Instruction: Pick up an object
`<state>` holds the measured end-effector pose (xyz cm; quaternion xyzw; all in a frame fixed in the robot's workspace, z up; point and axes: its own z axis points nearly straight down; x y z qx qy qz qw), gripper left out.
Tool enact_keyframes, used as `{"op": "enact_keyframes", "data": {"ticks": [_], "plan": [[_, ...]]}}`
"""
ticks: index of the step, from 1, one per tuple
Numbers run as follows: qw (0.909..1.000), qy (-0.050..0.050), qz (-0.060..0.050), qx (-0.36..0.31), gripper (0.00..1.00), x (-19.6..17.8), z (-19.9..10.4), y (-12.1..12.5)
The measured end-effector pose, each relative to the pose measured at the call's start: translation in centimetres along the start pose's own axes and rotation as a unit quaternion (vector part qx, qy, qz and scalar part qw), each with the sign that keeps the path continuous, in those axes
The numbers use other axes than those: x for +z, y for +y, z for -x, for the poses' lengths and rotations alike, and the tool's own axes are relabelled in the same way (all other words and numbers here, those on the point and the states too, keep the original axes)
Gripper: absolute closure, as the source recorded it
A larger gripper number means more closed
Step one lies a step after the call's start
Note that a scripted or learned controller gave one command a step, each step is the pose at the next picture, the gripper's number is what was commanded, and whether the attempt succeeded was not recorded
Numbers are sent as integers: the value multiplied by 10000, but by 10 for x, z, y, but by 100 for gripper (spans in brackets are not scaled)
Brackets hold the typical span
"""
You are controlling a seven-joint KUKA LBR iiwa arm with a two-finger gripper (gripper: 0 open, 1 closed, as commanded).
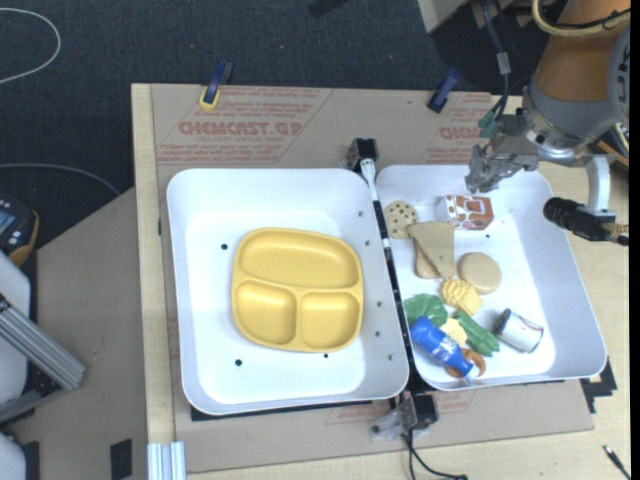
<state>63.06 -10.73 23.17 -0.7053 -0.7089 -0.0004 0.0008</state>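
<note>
The right bin (570, 268) holds a pile of small items. Among them are a chocolate-chip cookie (399, 214), a tan wedge like a bread slice (431, 245), a round beige disc (480, 271), a red and white carton (470, 211), a blue bottle (438, 345), green leafy pieces (428, 308) and a grey and black can (518, 330). My gripper (485, 182) hangs over the far part of this bin, just above the red and white carton. I see nothing between its fingers.
A yellow divided plate (296, 288) lies in the left bin (200, 268). The bins sit on a cardboard sheet (300, 123) held by a blue-yellow clamp (212, 86) and a blue clamp (443, 91). A black fitting (575, 215) sticks in at the right.
</note>
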Motion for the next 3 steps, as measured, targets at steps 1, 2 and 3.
{"op": "enact_keyframes", "data": {"ticks": [1, 2, 3], "plan": [[10000, 2, -13, -2, 100, 11, -55, -10], [10000, -1, 6, -3, 100, -1, -111, -15], [10000, 1, -17, -5, 100, 16, -170, -19]]}}
